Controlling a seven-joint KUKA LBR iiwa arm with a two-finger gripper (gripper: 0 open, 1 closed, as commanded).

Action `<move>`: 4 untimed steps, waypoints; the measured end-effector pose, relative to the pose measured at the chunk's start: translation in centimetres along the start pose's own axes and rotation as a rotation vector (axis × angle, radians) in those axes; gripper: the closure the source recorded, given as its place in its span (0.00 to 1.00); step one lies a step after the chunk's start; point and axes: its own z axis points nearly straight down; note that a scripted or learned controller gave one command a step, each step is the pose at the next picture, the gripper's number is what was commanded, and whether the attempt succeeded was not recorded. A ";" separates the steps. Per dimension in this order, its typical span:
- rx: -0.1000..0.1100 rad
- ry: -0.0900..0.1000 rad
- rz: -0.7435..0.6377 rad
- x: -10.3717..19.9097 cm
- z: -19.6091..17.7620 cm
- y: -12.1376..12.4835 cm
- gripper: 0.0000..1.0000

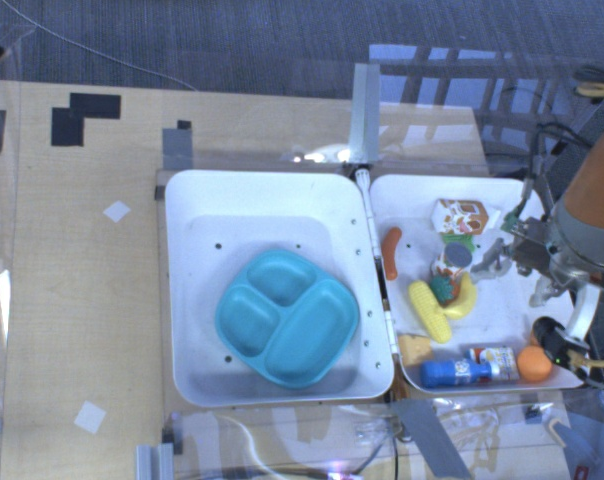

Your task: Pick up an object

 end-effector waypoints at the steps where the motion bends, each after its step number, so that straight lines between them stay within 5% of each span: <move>1: -0.004 -0.001 -0.626 -0.5 9.3 2.4 0.00; 2: -0.005 0.000 -0.093 -0.8 13.1 7.7 0.00; 3: -0.012 0.000 -0.102 -0.7 11.8 8.0 1.00; 4: -0.009 0.001 -0.103 -2.8 13.0 4.9 1.00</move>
